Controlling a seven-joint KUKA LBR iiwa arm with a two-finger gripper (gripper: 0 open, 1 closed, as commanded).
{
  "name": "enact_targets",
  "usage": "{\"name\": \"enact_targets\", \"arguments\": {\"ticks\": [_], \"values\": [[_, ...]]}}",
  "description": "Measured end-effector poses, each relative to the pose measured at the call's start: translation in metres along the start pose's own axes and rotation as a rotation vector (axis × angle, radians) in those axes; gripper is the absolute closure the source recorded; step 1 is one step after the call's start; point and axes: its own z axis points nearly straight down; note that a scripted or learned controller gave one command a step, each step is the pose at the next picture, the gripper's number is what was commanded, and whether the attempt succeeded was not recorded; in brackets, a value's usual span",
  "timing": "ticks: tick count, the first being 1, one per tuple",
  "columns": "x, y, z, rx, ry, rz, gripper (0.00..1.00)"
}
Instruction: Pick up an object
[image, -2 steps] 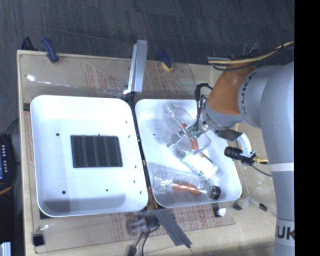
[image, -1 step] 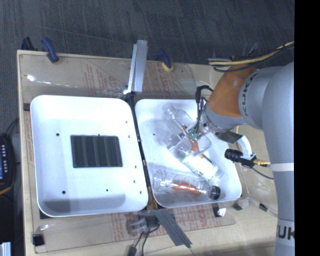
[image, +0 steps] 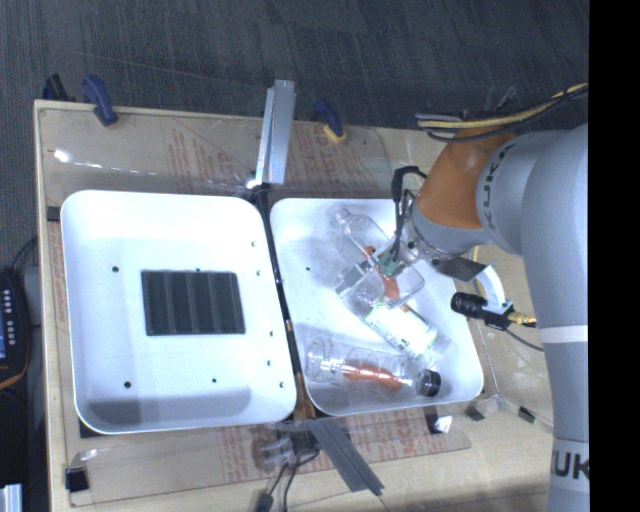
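Several clear plastic bottles lie in the right bin (image: 300, 300). One bottle (image: 352, 228) lies near the bin's back. A second bottle (image: 402, 328), with a pale label, slants through the middle. A third bottle (image: 362, 372), with something orange inside and a black cap, lies along the front wall. My gripper (image: 386, 268) reaches in from the right and hangs low over the middle of the right bin, between the back bottle and the labelled one. It is right at their transparent bodies, and I cannot make out whether it touches them.
The left bin (image: 100, 300) has a dark ribbed rectangle (image: 192, 302) in the middle of its floor. A raised divider (image: 278, 300) separates the two bins. Blue clamps (image: 98, 98) sit on the bench's back edge.
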Motion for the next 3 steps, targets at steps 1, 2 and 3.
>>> {"name": "enact_targets", "arguments": {"ticks": [1,2,3], "values": [[0.002,-0.002,0.0,0.001,0.003,-0.024,0.0],[0.003,-0.001,-0.01,0.002,0.003,-0.029,1.0],[0.018,-0.032,-0.077,0.011,0.016,-0.279,1.0]]}}
